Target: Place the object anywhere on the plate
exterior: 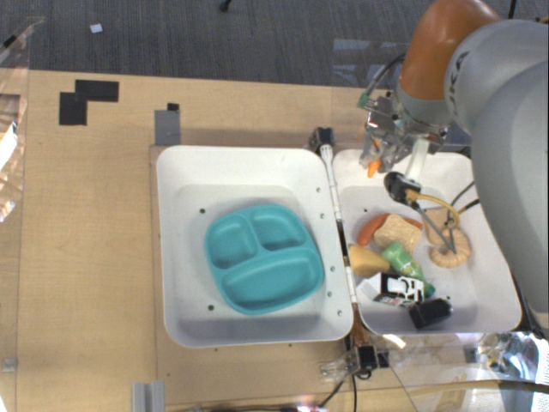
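The teal divided plate [264, 258] lies in the left white bin [184, 230], with nothing on it. My gripper [375, 160] hangs over the far left corner of the right bin [489, 307], pointing down. A small orange piece [372, 169] shows between its fingertips, lifted above the bin floor. The gripper is to the right of the plate and farther back, across the wall between the bins.
The right bin holds an orange-red sausage [373, 227], a tan bread piece [401, 230], a yellow wedge [367, 261], a green item [401, 257], a black-and-white item [401, 288], a black block [429, 313] and a round tan biscuit [451, 248]. A cable loops below the wrist.
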`<control>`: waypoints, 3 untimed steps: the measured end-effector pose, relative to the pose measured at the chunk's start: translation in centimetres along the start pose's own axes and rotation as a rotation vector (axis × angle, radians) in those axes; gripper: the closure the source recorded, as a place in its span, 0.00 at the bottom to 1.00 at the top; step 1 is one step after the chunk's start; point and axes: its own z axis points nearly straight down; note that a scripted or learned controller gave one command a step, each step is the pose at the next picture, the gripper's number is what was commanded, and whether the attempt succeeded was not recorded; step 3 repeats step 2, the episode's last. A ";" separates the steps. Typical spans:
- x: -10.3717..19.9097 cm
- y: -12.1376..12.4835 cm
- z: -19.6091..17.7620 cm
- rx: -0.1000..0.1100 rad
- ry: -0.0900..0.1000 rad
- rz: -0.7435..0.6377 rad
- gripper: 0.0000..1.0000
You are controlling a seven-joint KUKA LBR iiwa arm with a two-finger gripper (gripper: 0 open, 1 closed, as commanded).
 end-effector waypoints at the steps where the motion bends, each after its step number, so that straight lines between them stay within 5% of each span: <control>1: 6.4 -5.7 0.1 0.005 0.004 0.114 1.00; 2: 6.0 -5.5 0.1 0.004 0.001 0.118 0.00; 3: 6.0 -5.5 0.1 0.004 0.001 0.118 0.00</control>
